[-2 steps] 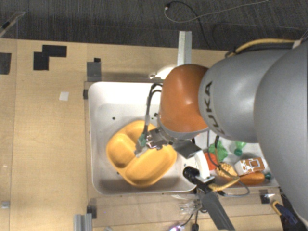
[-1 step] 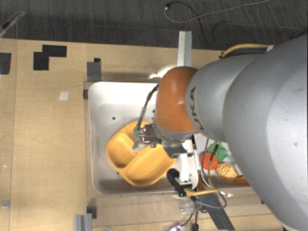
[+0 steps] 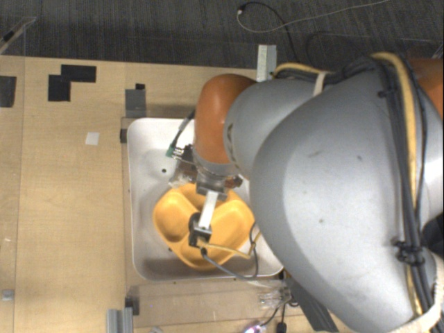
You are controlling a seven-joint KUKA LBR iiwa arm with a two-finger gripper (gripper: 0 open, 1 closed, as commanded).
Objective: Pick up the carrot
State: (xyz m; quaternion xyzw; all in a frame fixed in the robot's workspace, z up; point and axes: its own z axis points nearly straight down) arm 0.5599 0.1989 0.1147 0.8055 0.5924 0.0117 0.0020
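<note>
Arm (image 3: 333,186): closest to the lens. Its grey bulk covers the right half of your view and is cut off at the right and bottom edges.
Near edge: the bin (image 3: 139,255) shows its near wall and near-left corner. The yellow lump (image 3: 172,220) lies just beside that wall, with only a thin strip of bare floor between them.
Left side: a narrow band of bare bin floor runs between the lump and the left wall.
Wrist (image 3: 211,127): the orange band hangs over the middle of the bin, and the parts below it point down onto the top of the lump.
Fingers: hidden under the wrist, so you cannot tell whether they are apart or together.
Carrot: you cannot pick it out for certain. The broad, lobed yellow-orange lump straight below the wrist may or may not be it.
Far side: this is your widest open room, bare white floor from the lump to the far-left corner.
Hidden: the arm covers the bin's right wall and whatever lies there.
Desk (image 3: 62,207): pale wood left of the bin, with black marks (image 3: 69,82) near its far edge.
Floor (image 3: 139,12): dark carpet beyond the desk, with a thin cable (image 3: 312,16) lying across it.
</note>
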